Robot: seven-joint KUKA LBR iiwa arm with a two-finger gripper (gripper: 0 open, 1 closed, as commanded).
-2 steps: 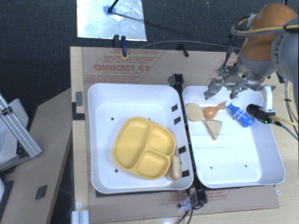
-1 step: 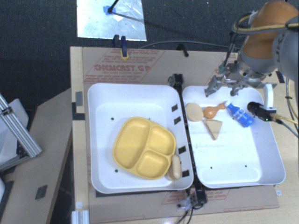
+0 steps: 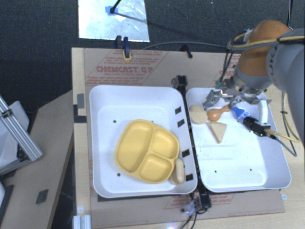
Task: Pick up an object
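In the right bin (image 3: 248,171), near its far left corner, lie a pale round bread roll (image 3: 197,114), an orange drumstick-shaped piece (image 3: 218,112) and a tan cheese-like wedge (image 3: 218,130). A blue and white item (image 3: 239,113) lies just right of the drumstick. My gripper (image 3: 220,97) hangs over the far end of this bin, just above the drumstick and roll. Nothing visible sits between its fingers.
The left bin (image 3: 105,128) holds a yellow divided tray (image 3: 145,150) with a small beige roll (image 3: 178,171) at its right front corner. A black divider (image 3: 187,128) separates the bins. Cables trail off the arm at the right (image 3: 281,137).
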